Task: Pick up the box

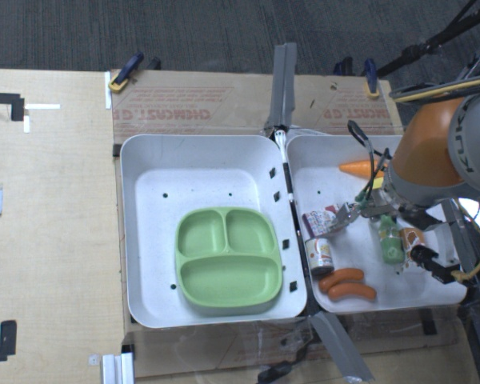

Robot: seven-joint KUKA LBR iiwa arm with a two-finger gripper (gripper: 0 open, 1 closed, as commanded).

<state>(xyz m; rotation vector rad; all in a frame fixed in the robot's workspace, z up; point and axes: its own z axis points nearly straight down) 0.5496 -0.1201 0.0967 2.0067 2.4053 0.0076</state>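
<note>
A grey KUKA arm (432, 146) reaches in over the right bin (336, 138) of two white bins set side by side on the bench, its gripper (346, 214) low above the bin floor and just beside the box (318, 222), a small red-and-white carton lying close to that bin's left wall, about midway along it. Whether the gripper is spread or closed cannot be told from this slant, and nothing is seen held in it. A small can (321, 256) lies just beside the box toward the bin's near edge, two orange sausages (348, 284) sit by the near left corner, a toy carrot (357, 167) lies toward the far edge, and a green bottle (390, 245) rests under the wrist near the middle. The left bin (194, 174) holds a green divided plate (228, 256). The work appears to be at the approach stage, the box not yet lifted. The next move would likely call for centring the gripper over the carton and coming down around it without catching the can or the bin wall, both close enough to spoil a grasp, before raising it clear.
</note>
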